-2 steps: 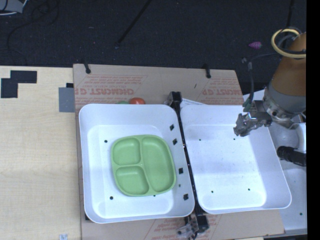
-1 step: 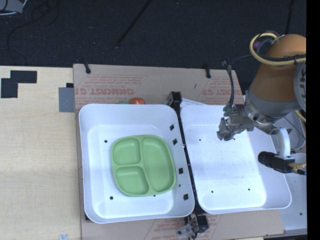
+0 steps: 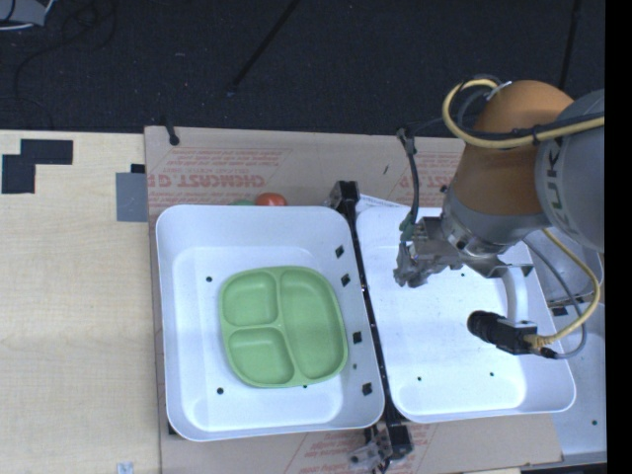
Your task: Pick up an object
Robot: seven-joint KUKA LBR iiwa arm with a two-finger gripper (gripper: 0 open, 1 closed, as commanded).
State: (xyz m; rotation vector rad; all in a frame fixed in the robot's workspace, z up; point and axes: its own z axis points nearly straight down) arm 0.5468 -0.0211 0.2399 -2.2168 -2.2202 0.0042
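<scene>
Arm (image 3: 553, 166): cut off by the right edge; its base lies out of frame.
Gripper (image 3: 410, 270): a dark blur; finger state cannot be told.
Right bin (image 3: 444, 383): far wall and right part hidden under the arm.
Red object (image 3: 271, 200): mostly hidden behind the left bin (image 3: 188, 265) rim; kind cannot be told.
Green object (image 3: 242, 202): a sliver beside it, too small to tell.

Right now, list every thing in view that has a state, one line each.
green divided plate: lying flat and right side up in the left bin, compartments bare.
left bin: holds the plate.
right bin: the arm reaches in over it.
pincer: above the right bin's upper left part, no thing seen between its tips.
red object: outside the left bin, behind its far rim, partly hidden.
</scene>
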